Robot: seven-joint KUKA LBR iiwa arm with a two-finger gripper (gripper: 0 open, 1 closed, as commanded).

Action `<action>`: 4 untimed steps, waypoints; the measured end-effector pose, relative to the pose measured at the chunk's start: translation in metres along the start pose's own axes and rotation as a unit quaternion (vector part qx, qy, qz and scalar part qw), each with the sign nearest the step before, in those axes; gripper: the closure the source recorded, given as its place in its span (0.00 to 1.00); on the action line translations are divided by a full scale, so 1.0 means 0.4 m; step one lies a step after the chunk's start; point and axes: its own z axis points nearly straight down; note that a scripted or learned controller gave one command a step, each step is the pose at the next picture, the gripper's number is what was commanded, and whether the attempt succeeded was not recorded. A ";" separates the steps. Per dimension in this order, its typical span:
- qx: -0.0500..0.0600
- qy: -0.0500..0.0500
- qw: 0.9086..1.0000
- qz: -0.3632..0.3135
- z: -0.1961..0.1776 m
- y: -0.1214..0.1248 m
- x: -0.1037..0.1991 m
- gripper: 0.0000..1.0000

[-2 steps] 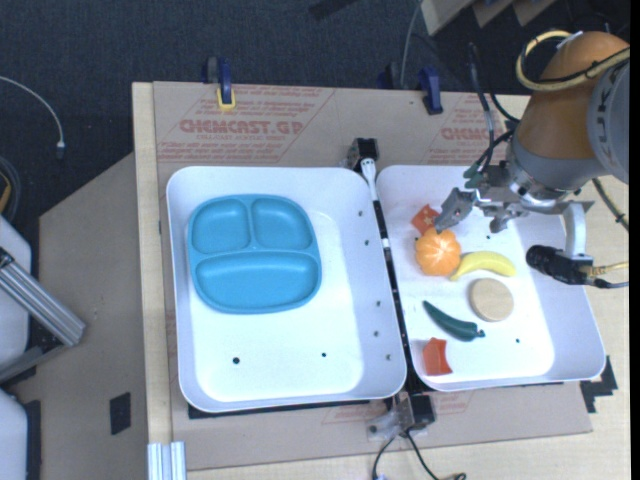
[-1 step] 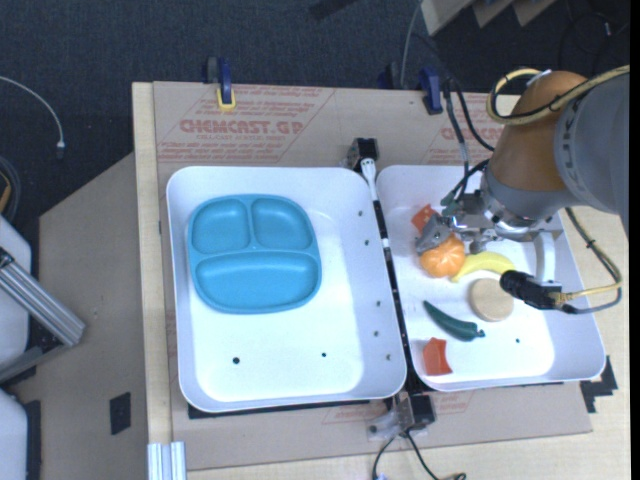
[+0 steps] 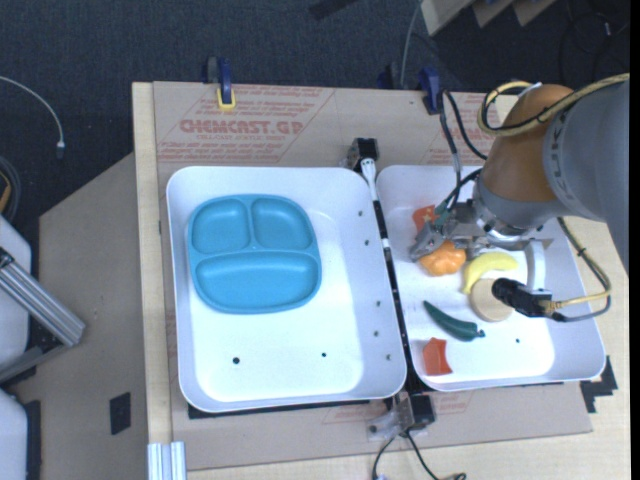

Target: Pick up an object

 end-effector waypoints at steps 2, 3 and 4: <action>-0.005 -0.001 1.000 0.000 -0.138 -0.003 -0.001 1.00; -0.005 -0.001 1.000 0.000 -0.247 -0.004 -0.007 1.00; -0.006 -0.001 1.000 -0.001 -0.382 0.000 -0.007 1.00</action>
